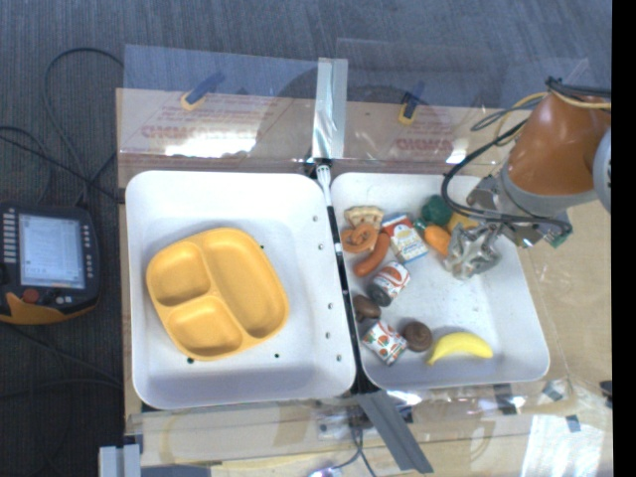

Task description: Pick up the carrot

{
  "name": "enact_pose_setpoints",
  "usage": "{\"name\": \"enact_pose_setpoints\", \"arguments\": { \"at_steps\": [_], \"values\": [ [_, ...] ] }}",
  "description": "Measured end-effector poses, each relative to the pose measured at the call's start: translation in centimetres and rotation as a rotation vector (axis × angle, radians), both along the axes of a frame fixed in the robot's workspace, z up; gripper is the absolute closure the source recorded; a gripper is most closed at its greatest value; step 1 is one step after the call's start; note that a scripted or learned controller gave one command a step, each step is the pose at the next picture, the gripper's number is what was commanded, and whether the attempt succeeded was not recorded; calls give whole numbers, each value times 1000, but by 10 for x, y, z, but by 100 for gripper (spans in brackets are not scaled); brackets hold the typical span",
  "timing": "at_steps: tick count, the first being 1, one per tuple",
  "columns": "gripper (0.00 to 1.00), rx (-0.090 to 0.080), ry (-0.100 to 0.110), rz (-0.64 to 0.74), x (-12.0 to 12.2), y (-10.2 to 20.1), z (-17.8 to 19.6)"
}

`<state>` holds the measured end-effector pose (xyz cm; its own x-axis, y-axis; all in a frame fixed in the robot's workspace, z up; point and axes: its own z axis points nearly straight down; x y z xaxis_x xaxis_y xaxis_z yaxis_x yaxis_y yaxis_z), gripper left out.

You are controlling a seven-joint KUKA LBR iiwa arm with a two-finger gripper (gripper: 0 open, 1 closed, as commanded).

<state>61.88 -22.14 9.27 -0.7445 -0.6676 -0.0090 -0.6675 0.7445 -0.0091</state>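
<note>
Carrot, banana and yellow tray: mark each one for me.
Carrot [437,237]: camera view, on its orange body, beside the green top.
Banana [459,347]: camera view, on the middle of its curve.
Yellow tray [256,318]: camera view, on its rim at the right side.

A yellow divided tray [217,291] sits in the left bin [149,366]; a banana [459,347] lies in the right bin [517,316].

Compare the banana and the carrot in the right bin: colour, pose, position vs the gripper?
Colour: the banana is all yellow; the carrot is orange with a green top. Pose: the banana is curved, lying across the bin; the carrot is short and slanted. Position: the carrot lies right beside the gripper, at the bin's far side; the banana lies apart, near the front edge. Both rest in the right bin.
</note>
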Motion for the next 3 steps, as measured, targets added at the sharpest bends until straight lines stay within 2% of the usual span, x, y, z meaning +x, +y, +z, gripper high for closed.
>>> {"name": "enact_pose_setpoints", "arguments": {
  "at_steps": [1,2,3],
  "values": [
    [0,2,3,-1,-1,0,-1],
    [100,4,-6,-2,2,2,11],
    [0,6,-6,-2,2,3,10]
  ]
}}
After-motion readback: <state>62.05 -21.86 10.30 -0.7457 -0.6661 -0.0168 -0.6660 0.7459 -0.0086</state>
